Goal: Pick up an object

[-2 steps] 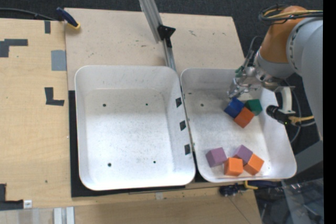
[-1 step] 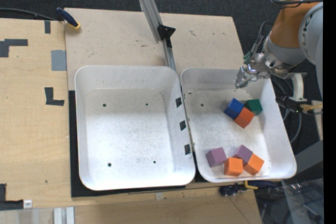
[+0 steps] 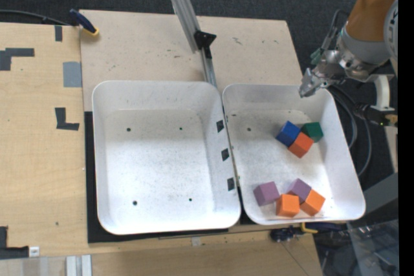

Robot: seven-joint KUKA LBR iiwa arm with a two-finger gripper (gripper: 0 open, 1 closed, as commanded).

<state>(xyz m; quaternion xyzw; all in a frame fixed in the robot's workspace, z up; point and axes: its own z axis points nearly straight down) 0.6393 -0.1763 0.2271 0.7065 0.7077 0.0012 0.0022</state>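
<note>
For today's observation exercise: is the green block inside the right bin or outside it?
Inside. The green block sits on the right bin's floor, touching the blue block.

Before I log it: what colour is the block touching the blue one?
Orange, in the camera view.

I count seven blocks in the right bin (image 3: 336,139): three orange, two purple, one blue, one green; two white bins in all

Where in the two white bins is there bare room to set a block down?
The left bin offers bare floor wall to wall. In the right bin, the floor between the divider wall and the blue block is free. It is crowded around the blue, green and orange blocks, and around the near-corner cluster.
</note>
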